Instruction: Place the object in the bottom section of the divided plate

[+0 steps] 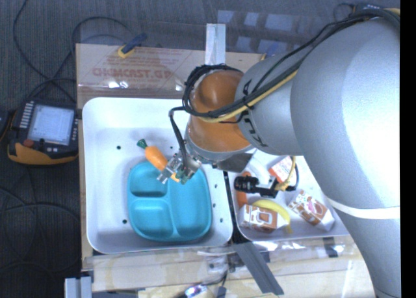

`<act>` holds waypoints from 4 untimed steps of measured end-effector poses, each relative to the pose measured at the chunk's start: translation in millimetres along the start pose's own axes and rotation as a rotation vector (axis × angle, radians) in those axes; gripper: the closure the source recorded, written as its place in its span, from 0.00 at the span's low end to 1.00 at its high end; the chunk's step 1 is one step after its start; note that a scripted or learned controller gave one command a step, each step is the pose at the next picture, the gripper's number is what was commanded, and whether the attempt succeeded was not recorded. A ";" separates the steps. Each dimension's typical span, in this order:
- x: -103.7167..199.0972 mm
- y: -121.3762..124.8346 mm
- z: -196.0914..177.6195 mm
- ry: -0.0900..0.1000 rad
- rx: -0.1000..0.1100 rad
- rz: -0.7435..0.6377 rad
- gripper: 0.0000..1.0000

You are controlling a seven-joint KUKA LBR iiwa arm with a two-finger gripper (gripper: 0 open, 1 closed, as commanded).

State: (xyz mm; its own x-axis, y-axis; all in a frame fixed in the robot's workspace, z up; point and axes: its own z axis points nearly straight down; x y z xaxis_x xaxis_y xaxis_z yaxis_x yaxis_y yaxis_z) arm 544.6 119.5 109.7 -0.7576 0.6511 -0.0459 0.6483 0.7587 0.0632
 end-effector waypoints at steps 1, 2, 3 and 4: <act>7.1 -5.2 6.7 0.020 0.022 -0.002 0.00; -57.2 13.8 -70.7 0.053 0.059 -0.232 0.00; -113.4 -0.8 -176.3 0.054 0.053 -0.406 0.00; -193.3 -34.4 -205.6 0.052 0.055 -0.311 0.00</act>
State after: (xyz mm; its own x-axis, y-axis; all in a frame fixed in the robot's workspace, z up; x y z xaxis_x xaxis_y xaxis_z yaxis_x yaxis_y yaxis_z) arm 653.1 -36.2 321.4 -0.9219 0.3874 -0.0036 0.3874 0.9219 0.0005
